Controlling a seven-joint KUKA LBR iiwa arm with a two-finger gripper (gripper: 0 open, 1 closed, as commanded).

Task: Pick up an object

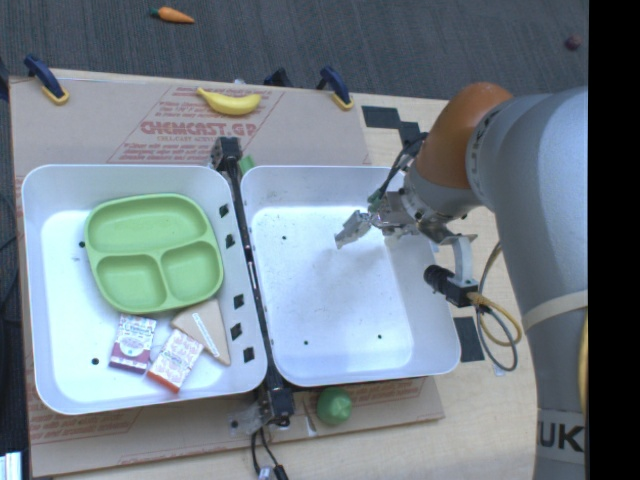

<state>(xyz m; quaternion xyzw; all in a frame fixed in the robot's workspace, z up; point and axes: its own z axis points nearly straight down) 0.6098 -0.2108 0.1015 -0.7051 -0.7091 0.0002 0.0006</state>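
Observation:
My gripper (351, 231) hangs over the right bin (340, 313), in its upper middle part, with the arm reaching in from the right. Nothing shows under or beside it on the white floor there. In the left bin (45, 298) lies a green divided plate (155, 250). Below the plate are two small red-and-white packets (133, 343) (175, 359) and a beige wedge (206, 334).
A yellow banana (230, 99) lies on the cardboard behind the bins. A green ball (335, 405) sits outside the right bin's front edge. An orange carrot (175, 14) lies on the dark floor at the back. Blue clamps (336, 85) hold the cardboard's far edge.

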